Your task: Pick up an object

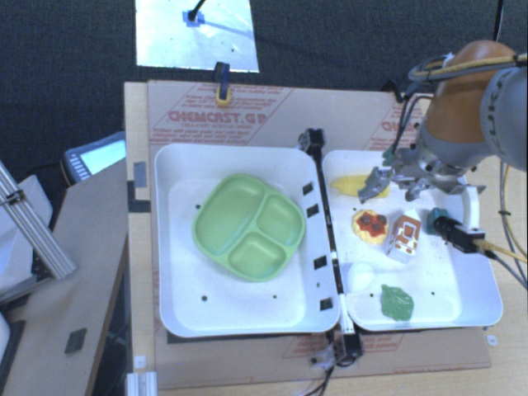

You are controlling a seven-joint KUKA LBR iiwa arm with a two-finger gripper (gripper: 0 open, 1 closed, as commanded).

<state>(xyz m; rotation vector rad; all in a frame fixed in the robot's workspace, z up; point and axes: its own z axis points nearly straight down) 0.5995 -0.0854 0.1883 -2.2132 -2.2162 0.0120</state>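
**Even overhead light, soft focus, glare on white plastic**

Bright, diffuse light is falling from above, washing out the white bins (pixel 247 159) and hiding detail along their rims. A shiny sheet (pixel 196 23) at the top is reflecting light in pale streaks. Shadows are lying faint and short. The whole frame is looking slightly soft and grainy, with the dark surroundings showing little detail.

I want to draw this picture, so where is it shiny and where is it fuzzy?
Camera view: the silver sheet at the top glares brightest; the white bins look washed out and their walls nearly blend together; the green tray casts a faint shadow; the small toys in the right bin are soft and fuzzy, and so is the claw.
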